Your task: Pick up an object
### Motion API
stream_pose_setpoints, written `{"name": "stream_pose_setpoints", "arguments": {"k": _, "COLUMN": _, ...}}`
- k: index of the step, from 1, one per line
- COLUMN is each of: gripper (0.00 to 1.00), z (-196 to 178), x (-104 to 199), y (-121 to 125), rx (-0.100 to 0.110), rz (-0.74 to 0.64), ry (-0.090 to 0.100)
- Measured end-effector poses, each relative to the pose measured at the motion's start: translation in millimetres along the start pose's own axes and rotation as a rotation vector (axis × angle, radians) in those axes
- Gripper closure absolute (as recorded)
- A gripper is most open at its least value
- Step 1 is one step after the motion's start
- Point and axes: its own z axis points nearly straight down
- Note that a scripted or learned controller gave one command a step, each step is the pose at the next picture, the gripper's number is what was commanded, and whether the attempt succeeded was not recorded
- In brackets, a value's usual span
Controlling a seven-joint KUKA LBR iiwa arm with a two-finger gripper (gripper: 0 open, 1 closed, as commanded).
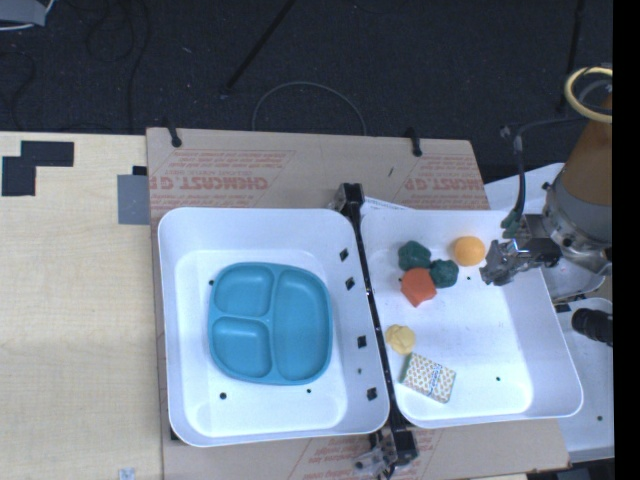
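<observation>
The right bin (pixel 545 363) holds several small objects. An orange ball (pixel 467 250) lies near its far side, with two dark green pieces (pixel 414 256) (pixel 443 272) and a red-orange block (pixel 418 287) to its left. A yellow lump (pixel 401 339) and a white patterned packet (pixel 429 377) lie nearer the front. My gripper (pixel 497 265) hangs over the bin's right part, just right of the orange ball and the nearer green piece, apart from both. I see nothing held in it.
The left bin (pixel 190 243) holds a blue divided plate (pixel 270 321). A black divider (pixel 362 298) runs between the two bins. Cardboard (pixel 300 173) lies under them, and cables (pixel 520 183) hang by the arm at the right.
</observation>
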Motion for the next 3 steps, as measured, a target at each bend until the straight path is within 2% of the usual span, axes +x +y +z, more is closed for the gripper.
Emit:
{"name": "stream_pose_setpoints", "arguments": {"k": 1, "gripper": 1.0, "z": 15.9, "x": 54.4, "y": -8.8, "rx": 0.002, "rz": 0.0, "ry": 0.001}}
{"name": "stream_pose_setpoints", "arguments": {"k": 2, "gripper": 1.0, "z": 25.6, "x": 102.4, "y": -4.2, "rx": 0.002, "rz": 0.0, "ry": 0.0}}
{"name": "stream_pose_setpoints", "arguments": {"k": 3, "gripper": 1.0, "z": 27.5, "x": 144.2, "y": -11.2, "rx": 0.002, "rz": 0.0, "ry": 0.0}}
